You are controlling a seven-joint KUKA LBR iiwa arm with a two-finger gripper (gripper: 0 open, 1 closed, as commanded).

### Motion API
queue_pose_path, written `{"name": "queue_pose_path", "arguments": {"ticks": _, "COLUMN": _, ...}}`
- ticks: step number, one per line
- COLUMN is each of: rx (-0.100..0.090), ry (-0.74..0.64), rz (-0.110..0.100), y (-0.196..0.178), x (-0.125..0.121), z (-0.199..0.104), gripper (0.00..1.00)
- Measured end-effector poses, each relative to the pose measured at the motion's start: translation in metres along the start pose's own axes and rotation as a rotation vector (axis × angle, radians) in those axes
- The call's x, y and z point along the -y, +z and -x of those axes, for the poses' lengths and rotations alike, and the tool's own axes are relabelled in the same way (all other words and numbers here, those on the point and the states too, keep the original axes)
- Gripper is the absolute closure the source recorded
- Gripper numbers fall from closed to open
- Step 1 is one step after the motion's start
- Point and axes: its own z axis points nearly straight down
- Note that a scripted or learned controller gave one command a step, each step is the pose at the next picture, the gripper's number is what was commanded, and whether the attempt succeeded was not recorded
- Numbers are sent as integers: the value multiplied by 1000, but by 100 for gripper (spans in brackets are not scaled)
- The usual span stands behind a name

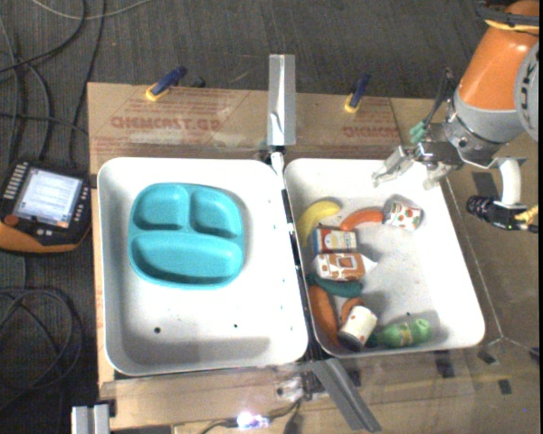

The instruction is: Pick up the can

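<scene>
At your far left, an orange-cased handheld control pendant (38, 208) lies on dark carpeted floor (90, 25) among loose black cables. The table (190, 120) is topped with brown cardboard, held by two blue-and-yellow clamps along its far edge. The left white shallow bin (118, 333) carries a turquoise plastic divided tray (188, 234) toward its far half — the near half is bare white floor with room to move. A metal bracket (281, 98) stands over the seam between the bins. In the right white shallow bin (462, 287), things crowd the left side: a yellow banana (315, 215), two small printed cartons, a carrot-like orange piece, a green vegetable. The small printed can (402, 214) lies tilted near the far wall, touching nothing, with bare floor to its right. The claw (405, 163) hangs over the bin's far rim, just beyond the can — its fingers look spread apart, gripping nothing.
</scene>
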Motion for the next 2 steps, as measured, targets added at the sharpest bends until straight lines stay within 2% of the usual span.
{"name": "queue_pose_path", "arguments": {"ticks": 1, "rx": 1, "ry": -260, "rz": 0, "y": 19, "x": 35, "z": -44, "gripper": 0}}
{"name": "queue_pose_path", "arguments": {"ticks": 2, "rx": 2, "ry": -128, "rz": 1, "y": 73, "x": 0, "z": 29, "gripper": 0}}
